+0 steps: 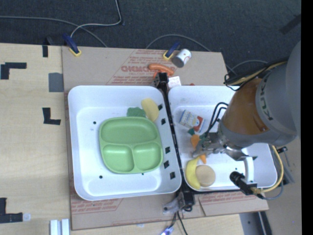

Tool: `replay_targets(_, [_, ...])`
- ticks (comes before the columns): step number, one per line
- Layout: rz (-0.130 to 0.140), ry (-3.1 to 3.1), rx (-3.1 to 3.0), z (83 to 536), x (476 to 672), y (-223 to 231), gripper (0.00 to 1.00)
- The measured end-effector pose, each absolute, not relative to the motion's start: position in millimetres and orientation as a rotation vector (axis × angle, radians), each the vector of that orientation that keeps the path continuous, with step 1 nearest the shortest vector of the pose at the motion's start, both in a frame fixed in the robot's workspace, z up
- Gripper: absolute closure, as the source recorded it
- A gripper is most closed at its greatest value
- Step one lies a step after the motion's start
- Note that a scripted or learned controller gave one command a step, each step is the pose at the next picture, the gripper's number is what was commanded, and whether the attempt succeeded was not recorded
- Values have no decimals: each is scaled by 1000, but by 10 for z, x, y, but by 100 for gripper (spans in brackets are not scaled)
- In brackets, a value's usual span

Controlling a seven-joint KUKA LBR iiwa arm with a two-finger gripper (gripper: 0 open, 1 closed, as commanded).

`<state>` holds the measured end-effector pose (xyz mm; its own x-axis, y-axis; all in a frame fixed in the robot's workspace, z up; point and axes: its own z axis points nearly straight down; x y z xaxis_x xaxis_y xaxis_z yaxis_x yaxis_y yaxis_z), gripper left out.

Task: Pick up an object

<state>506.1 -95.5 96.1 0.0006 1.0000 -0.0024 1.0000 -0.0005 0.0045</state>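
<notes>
The right bin [222, 95] holds a small white carton with blue and red print [189, 120], an orange piece [195, 140], and a yellow banana-shaped toy with a tan round piece [200, 175] at the front. My gripper [204, 148] reaches down into this bin from the right, low over the orange piece and just behind the yellow toy. A second small orange bit [202, 158] lies under the gripper tip. The arm's grey body and orange band [247, 114] cover much of the bin's right half.
The left bin [80, 131] holds a green divided plate [131, 144], a yellow lemon-like toy [150, 108] and a green piece [135, 112] behind it. A black divider [168, 131] runs between the bins. Clamps and cables lie on the cardboard behind.
</notes>
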Motion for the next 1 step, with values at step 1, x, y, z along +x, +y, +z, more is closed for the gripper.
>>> replay_targets(1, [0,2224,2220,1844,5497,-543,100])
